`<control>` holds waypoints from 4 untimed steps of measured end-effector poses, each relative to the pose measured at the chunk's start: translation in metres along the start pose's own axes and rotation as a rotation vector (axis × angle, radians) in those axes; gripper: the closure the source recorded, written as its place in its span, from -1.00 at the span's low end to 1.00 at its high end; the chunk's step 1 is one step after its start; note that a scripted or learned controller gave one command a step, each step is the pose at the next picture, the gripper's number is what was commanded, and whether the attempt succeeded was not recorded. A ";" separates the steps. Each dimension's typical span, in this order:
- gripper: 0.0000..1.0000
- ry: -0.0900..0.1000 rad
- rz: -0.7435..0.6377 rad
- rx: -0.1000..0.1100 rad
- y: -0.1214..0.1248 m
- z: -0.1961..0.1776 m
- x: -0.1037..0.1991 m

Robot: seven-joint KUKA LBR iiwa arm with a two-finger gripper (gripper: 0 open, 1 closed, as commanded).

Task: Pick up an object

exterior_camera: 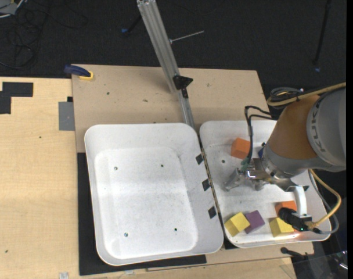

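Two white bins (pixel 144 254) are carried side by side on the wooden counter (pixel 130 95), the dark floor (pixel 78 28) behind. The tool (pixel 237 179) is lowered in the right bin, near the orange block (pixel 241 147); its opening cannot be told.

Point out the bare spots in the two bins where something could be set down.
The left bin offers bare floor from wall to wall. The right bin is crowded: orange block, end effector, yellow block, purple block. Only a strip beside the divider stays free.
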State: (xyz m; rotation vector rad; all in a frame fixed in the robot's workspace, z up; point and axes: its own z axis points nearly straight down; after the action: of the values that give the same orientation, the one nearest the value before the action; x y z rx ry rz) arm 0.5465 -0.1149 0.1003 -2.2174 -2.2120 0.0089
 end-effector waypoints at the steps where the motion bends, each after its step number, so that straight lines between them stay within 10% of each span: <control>1: -1.00 -0.002 0.003 -0.008 0.000 0.008 0.000; 2: 1.00 0.000 0.013 -0.007 0.000 -0.002 -0.002; 4: 1.00 -0.003 -0.004 -0.015 0.012 -0.116 0.004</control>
State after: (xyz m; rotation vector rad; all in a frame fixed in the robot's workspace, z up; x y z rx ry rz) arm 0.5595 -0.1113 0.2161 -2.2224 -2.2248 -0.0039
